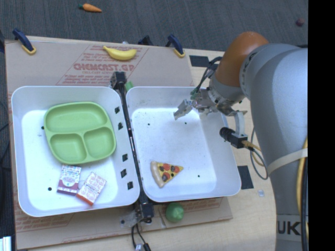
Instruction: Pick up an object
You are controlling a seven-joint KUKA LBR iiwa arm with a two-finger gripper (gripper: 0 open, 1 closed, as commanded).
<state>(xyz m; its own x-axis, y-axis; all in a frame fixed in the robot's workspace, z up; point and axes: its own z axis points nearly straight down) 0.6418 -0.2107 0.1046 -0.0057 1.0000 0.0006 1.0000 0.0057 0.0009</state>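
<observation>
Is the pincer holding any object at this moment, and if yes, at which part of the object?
Nothing is held. The pincer hangs over the right bin, and the pizza slice lies apart on the bin floor.

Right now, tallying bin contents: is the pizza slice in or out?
In: the pizza slice lies flat on the right bin's floor, near its front edge.
</observation>
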